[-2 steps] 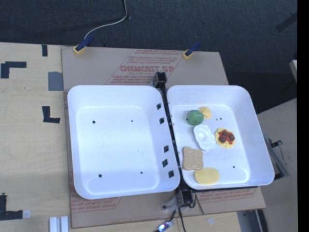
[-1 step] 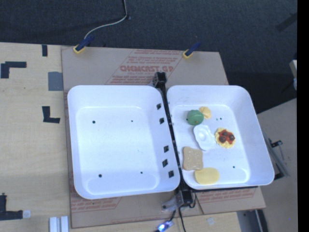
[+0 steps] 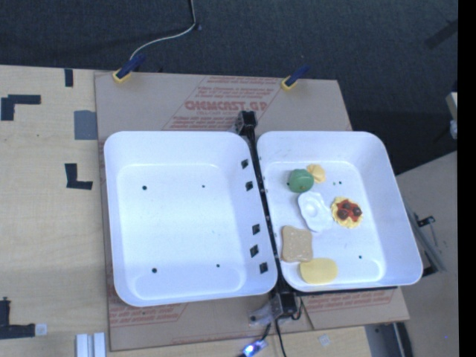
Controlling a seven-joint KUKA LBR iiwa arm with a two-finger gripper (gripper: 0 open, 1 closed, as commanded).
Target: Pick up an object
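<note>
Toast slice (image 3: 297,244) flat in right bin (image 3: 372,149) | long axis runs near-far | gripper state: cannot tell

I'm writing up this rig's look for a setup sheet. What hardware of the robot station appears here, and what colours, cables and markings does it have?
Two shallow white bins, left bin and right bin, are joined by small black clips. They sit on a brown cardboard sheet with red lettering, held by blue-and-yellow clamps. A thin pale cable crosses the dark floor. Black tape marks dot the wooden bench.
</note>
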